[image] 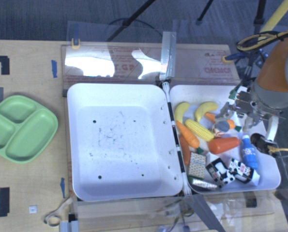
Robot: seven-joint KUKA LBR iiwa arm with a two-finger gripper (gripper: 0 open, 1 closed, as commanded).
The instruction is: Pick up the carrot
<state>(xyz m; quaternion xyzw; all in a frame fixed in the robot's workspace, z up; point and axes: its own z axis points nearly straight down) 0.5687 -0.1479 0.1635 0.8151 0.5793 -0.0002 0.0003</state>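
Observation:
An orange carrot (188, 134) lies along the left wall of the right bin (271, 179), next to a yellow corn cob (199, 129). A second, thicker orange-red tapered piece (223, 144) lies in the bin's middle. My gripper (236, 114) hangs over the upper right part of this bin, just above and right of a small grey-blue round item (223, 126). It is well right of the carrot and nothing shows held in it.
Two bananas (182, 111) (205, 109) lie at the bin's back. A blue bottle (249, 156), a cow-patterned toy (241, 170), a dotted card (197, 164) and dark small items crowd the front. The left bin (81, 100) adjoins. A green divided plate (22, 128) sits far left.

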